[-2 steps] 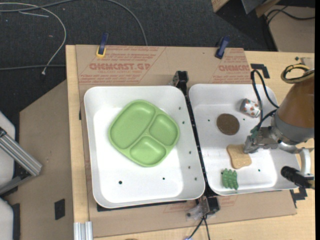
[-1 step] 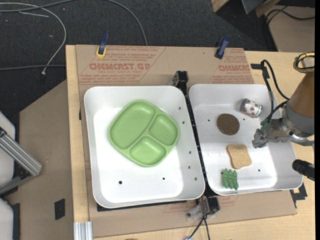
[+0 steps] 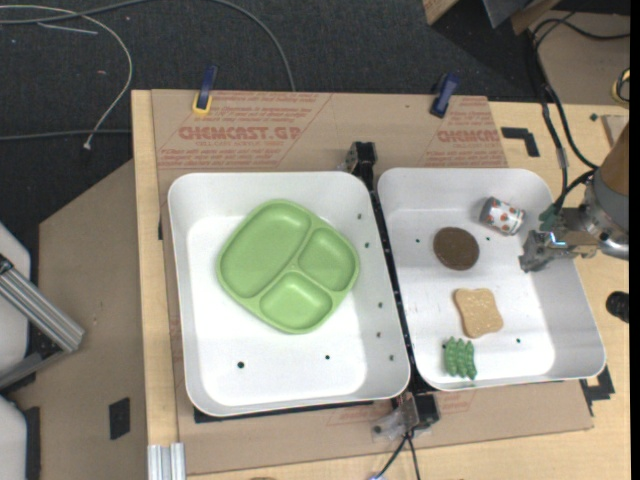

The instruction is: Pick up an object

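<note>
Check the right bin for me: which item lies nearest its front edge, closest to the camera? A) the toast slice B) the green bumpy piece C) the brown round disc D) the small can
B: in the right bin, the green bumpy piece sits lowest in the view, below the toast slice, the brown disc and the small can.

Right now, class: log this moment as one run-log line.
gripper: over right bin, nothing visibly held | nearest: small can | green tray: left bin
</note>
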Tool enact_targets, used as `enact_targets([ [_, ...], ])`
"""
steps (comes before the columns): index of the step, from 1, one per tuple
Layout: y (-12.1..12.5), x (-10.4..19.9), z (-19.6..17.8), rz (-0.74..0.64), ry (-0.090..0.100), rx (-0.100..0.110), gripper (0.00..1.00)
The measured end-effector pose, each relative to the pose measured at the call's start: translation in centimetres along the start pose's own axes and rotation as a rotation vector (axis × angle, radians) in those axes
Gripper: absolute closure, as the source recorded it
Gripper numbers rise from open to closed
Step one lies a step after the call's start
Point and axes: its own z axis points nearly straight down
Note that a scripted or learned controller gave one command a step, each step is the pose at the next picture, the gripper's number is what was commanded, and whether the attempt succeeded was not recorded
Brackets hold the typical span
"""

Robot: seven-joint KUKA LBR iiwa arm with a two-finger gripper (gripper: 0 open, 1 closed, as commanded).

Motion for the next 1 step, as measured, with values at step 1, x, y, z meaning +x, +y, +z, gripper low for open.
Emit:
enact_targets([
  [1,0.18,-0.03,-4.21,0.0,0.0,0.001,1.0],
])
